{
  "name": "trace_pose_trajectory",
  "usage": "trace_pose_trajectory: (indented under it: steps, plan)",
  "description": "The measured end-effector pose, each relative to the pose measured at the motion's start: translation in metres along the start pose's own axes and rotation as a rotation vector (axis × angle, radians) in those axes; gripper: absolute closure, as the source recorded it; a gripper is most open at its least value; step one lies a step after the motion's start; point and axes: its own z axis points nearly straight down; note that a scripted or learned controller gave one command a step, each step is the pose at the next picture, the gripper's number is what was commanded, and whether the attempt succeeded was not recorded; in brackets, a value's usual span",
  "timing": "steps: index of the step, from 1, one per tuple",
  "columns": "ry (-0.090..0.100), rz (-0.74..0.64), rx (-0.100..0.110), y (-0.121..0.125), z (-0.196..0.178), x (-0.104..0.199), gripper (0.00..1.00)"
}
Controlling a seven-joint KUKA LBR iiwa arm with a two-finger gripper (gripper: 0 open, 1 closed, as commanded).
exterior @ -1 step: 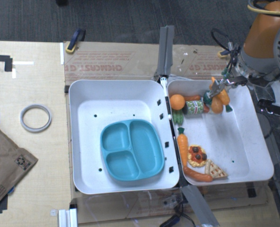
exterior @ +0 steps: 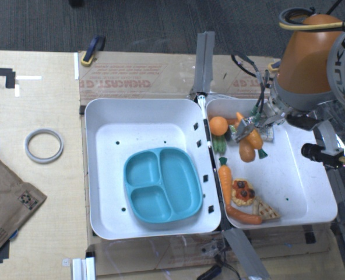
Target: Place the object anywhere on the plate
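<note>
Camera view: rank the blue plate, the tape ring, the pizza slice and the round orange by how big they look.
1. Blue plate, by far the largest.
2. Tape ring.
3. Pizza slice, close to the ring in spread, so that pair is unsure.
4. Round orange, the smallest.

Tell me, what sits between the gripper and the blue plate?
In the camera view, an orange fruit and the bins' adjoining rims lie between the gripper and the blue plate.
</note>
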Motion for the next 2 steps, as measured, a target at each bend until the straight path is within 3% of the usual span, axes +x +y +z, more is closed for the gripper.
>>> trace_pose_trajectory:
  steps: [1, 2]
  plan:
    - [0.001, -0.162, 0.003, -0.0203, 0.0331, 0.0827, 1.00]
    - [0.001, -0.161, 0.002, -0.0204, 0.0330, 0.0823, 0.00]
